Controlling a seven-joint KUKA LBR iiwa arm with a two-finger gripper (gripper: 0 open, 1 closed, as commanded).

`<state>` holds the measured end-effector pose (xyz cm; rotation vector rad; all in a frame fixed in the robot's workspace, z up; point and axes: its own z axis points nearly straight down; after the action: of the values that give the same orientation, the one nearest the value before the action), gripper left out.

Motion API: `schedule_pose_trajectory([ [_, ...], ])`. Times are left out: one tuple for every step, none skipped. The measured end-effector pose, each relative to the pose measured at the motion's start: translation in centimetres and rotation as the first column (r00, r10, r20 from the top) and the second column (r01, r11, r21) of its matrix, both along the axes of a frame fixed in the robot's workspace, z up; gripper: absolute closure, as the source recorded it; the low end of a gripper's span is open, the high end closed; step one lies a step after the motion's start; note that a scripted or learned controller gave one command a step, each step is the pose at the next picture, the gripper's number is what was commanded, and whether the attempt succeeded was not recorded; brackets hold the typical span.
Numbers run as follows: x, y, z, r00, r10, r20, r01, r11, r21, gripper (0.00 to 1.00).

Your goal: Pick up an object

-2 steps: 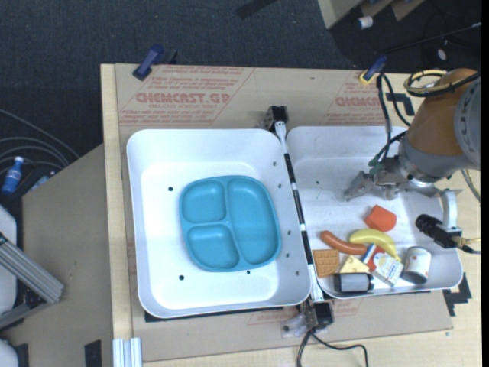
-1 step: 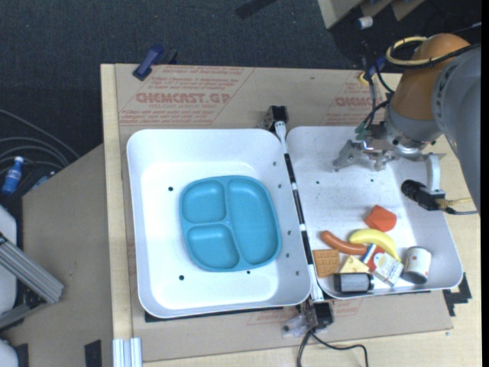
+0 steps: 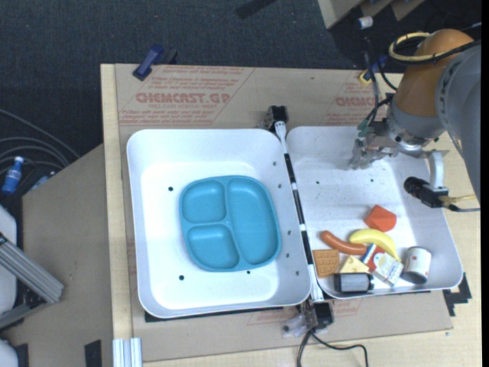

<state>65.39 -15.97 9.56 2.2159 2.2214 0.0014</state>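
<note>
Gripper [image 3: 365, 153] low over right bin [image 3: 336, 147], upper right of frame; jaws' state cannot tell. Toys [image 3: 372, 252] clustered lower right.

A brown cardboard-faced bench top [image 3: 229, 90] printed with red "CHEMCAST" lettering stands on a dark blue-grey carpeted floor [image 3: 69, 29]. A small blue clip [image 3: 147, 63] lies at the bench top's far left corner. Left of the bench, black cables [image 3: 30, 140] loop across the floor near a ribbed grey metal rail [image 3: 30, 270]. Light falls evenly, without strong shadows.
</note>
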Motion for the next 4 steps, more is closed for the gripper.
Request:
schedule_pose_trajectory([
  [0.0,0.0,0.0,1.000,0.000,-0.001,0.000,1.000,0.000,0.00],
  [-2.2,-1.0,-1.1,1.000,-0.003,-0.005,0.003,1.000,0.003,0.00],
  [1.3,1.0,-1.0,1.000,-0.001,-0.002,0.001,1.000,0.002,0.00],
  [1.3,1.6,-1.1,1.000,-0.001,-0.004,0.001,1.000,0.002,0.00],
])
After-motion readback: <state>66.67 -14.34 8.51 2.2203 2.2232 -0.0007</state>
